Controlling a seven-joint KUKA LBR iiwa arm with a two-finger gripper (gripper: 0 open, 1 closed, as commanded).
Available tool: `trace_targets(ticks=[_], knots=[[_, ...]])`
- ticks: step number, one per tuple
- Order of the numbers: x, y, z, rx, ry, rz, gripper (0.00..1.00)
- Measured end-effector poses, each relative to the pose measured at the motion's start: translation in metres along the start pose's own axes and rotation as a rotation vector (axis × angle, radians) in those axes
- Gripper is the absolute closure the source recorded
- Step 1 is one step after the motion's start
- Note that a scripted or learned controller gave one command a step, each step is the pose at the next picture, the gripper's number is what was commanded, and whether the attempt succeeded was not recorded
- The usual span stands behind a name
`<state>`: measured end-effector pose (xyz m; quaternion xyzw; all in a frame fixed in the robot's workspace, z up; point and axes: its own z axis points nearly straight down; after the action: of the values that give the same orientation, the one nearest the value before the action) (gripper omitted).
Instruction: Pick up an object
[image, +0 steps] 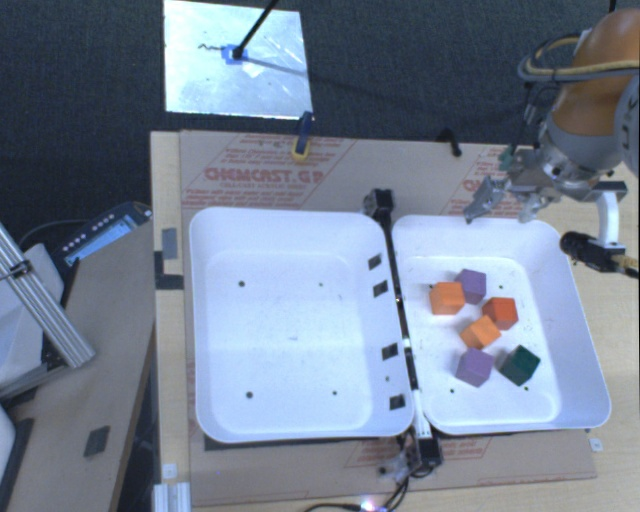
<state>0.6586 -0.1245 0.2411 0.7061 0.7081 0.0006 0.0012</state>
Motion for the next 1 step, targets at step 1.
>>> trace_targets(ticks=[1], knots=[[-0.057, -0.0302, 0.0999, 0.007, 0.0, 0.006, 0.0]])
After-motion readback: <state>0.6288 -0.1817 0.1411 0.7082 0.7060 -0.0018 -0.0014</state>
